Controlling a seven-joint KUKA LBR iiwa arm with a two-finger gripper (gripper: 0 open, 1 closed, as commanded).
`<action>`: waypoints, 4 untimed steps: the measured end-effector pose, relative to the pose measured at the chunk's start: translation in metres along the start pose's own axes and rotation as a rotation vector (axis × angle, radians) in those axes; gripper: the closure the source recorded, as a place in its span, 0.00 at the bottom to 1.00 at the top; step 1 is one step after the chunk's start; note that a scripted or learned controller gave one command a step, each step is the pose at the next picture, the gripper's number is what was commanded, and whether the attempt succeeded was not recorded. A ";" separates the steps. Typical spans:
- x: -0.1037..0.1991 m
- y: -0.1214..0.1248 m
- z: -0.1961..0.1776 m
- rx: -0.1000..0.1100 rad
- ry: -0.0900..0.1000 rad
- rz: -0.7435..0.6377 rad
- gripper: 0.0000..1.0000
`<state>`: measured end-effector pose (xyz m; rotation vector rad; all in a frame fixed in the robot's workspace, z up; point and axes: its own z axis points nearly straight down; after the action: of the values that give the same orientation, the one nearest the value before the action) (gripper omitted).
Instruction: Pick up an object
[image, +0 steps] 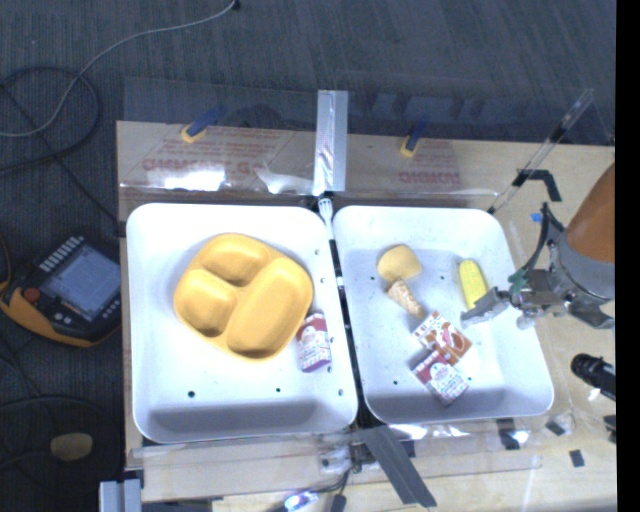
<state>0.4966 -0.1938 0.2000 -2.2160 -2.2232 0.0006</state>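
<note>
Gripper (492, 304) at right bin's (520, 395) 3 o'clock edge, finger state unclear. Yellow corn (470, 282) just beside it; mushroom (400, 272) at 11 o'clock, two packets (440, 358) at 6.

Bins (150, 400) smooth white plastic (slightly glossy); packets (440, 350) glossy.

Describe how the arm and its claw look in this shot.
The arm enters from the right edge: a rounded orange band sits above a grey metal wrist section. From it extends the claw, built of slim grey-silver metal parts with dark joints. A thin dark cable runs along the wrist. No markings are legible.
</note>
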 end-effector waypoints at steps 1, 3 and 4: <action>0.046 0.018 -0.057 -0.002 -0.001 -0.038 0.00; 0.048 0.010 0.106 -0.032 -0.009 0.196 0.00; 0.050 0.011 0.097 -0.031 -0.005 0.193 1.00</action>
<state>0.5071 -0.1437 0.1033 -2.4391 -2.0154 -0.0286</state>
